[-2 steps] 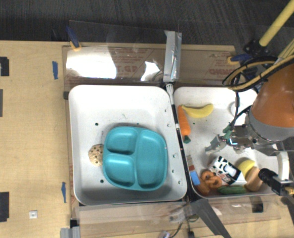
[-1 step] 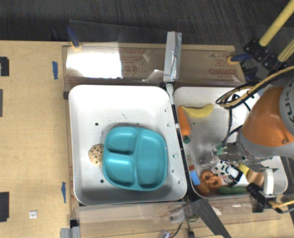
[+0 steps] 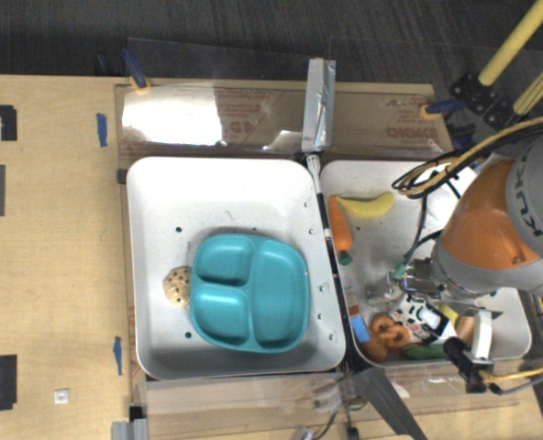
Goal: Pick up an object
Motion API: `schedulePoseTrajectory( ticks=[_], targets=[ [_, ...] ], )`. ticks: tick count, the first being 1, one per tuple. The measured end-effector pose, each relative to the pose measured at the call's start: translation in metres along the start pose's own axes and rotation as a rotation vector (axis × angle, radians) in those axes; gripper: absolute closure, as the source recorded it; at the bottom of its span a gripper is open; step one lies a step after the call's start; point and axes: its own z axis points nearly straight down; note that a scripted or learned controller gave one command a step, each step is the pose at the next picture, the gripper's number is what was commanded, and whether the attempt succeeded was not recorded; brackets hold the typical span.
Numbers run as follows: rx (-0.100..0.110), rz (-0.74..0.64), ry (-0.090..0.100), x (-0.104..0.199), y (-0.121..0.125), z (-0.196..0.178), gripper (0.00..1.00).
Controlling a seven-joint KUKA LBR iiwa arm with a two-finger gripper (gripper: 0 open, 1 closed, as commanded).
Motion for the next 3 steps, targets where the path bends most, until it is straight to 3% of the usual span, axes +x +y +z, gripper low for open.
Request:
schedulePoseTrajectory(
  ticks=[1,2,3],
  targets=[
    [0.004,0.049,0.003,0.018,0.028,-0.099,0.0],
    [0.008,0.07,0.002,-0.01,-0.002,-0.003,0.0],
    [0.004,0.067,0.003,-0.008,-0.001,-0.012,1.0]
  ],
)
